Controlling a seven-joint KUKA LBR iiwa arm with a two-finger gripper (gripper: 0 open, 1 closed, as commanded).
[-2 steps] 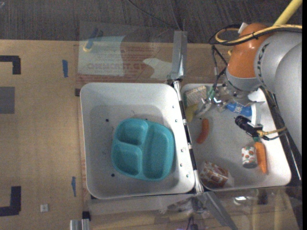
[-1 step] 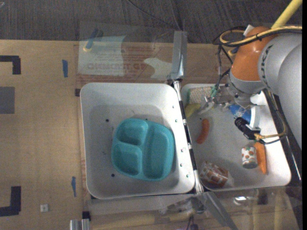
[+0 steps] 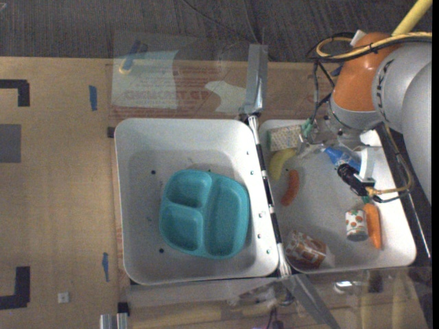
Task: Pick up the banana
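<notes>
From my remote seat, the banana (image 3: 280, 162) is lying in the right bin (image 3: 329, 235), tucked against the wall it shares with the left bin (image 3: 137, 149). Just beside the banana there's an orange sausage-looking thing (image 3: 291, 186), and a bit above the banana a flat packet (image 3: 283, 138). The claw (image 3: 307, 142) sits just right of the banana, near its top end; can't tell if it's spread or pinched. Left bin has a teal divided tray (image 3: 204, 212).
</notes>
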